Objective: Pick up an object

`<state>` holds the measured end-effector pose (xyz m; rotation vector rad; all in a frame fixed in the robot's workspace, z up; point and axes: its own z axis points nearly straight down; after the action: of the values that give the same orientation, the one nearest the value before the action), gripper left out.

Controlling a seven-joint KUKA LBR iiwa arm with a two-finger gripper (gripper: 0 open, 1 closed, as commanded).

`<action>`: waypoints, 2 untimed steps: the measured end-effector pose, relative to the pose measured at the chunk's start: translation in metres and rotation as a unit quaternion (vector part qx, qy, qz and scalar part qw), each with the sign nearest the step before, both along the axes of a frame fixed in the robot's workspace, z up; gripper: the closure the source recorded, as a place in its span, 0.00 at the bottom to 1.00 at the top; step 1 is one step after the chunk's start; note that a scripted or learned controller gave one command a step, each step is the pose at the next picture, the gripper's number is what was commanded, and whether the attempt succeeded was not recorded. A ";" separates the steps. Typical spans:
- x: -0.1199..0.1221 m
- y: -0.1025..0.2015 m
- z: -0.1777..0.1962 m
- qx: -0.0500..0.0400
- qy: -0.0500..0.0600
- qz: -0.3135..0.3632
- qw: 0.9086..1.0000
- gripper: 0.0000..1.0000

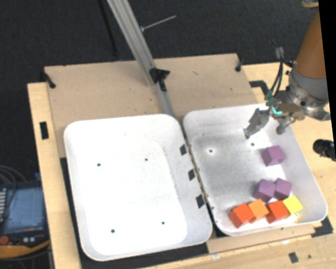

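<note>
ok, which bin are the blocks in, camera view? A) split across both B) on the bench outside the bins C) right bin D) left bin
C: the purple block and the cluster by the orange block all lie in the right bin; the gripper hangs over its upper edge.

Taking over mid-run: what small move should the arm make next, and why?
Probably ease the gripper down and toward the lone purple block. It stands apart from the clustered blocks in the right bin, just below the open jaws, which hold nothing.
</note>
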<state>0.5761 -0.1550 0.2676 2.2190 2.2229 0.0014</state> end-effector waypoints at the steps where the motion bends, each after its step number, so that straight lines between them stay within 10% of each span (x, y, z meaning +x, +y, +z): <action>1: 0.002 -0.009 -0.057 -0.001 0.002 -0.002 1.000 0.00; 2: 0.003 -0.005 -0.100 -0.001 0.002 -0.003 1.000 0.00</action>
<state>0.5792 -0.1602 0.1675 2.2276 2.2175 -0.0051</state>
